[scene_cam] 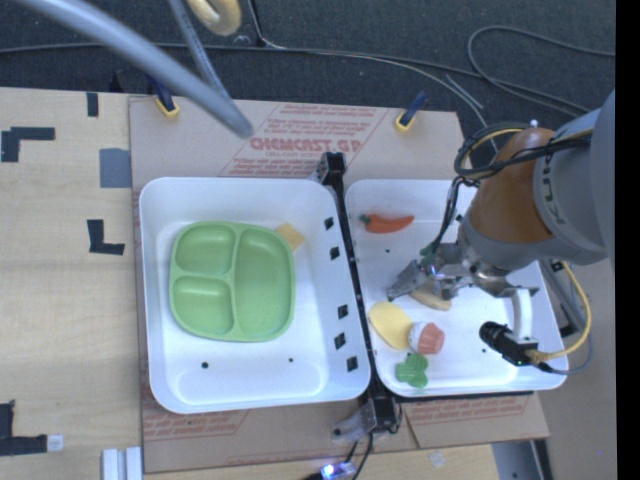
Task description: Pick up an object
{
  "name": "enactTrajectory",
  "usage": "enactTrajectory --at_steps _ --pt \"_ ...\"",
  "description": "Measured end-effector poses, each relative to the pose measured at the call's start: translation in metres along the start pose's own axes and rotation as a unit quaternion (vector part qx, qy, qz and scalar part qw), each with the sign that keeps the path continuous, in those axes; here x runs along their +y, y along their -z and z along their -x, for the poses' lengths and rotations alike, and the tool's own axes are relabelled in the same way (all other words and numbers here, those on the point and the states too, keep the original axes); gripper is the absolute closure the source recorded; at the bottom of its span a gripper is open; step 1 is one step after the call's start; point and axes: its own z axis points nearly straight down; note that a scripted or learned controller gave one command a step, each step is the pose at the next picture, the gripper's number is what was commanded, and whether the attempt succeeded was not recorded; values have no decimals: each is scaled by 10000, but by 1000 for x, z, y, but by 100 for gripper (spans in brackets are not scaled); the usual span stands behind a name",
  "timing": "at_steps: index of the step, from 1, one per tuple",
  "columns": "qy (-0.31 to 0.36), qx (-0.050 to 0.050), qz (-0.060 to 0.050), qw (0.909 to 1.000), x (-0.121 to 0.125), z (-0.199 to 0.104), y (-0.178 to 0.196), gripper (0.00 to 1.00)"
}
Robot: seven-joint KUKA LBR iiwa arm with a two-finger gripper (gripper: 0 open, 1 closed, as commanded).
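Right now I have the gripper (420,280) low in the right bin (452,192), near its middle, hovering over a pale, flattish piece (433,298) that looks like toy food. Whether the fingers are spread or pressed together I cannot tell; they blur into grey metal against the white floor. That pale piece is my likeliest target. I judge it light, stiff plastic, probably slick, so I would pinch it across its narrow width, not its long axis. Other candidates sit close: a yellow lump (391,323) toward the bin's front edge, touching a pink-and-white piece (428,339), with a small green item (411,371) just in front of them. An orange carrot-like toy (388,223) lies apart near the back edge. The left bin (240,388) carries a green divided plate (232,280) with a small yellow bit (290,235) at its back right corner. The wrist covers part of the pale piece, so its full shape stays unclear to me.
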Motion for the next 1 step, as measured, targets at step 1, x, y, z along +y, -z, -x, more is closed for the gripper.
enactTrajectory --at_steps 1 --pt "-5 -40 74 10000 2 3 -22 0"
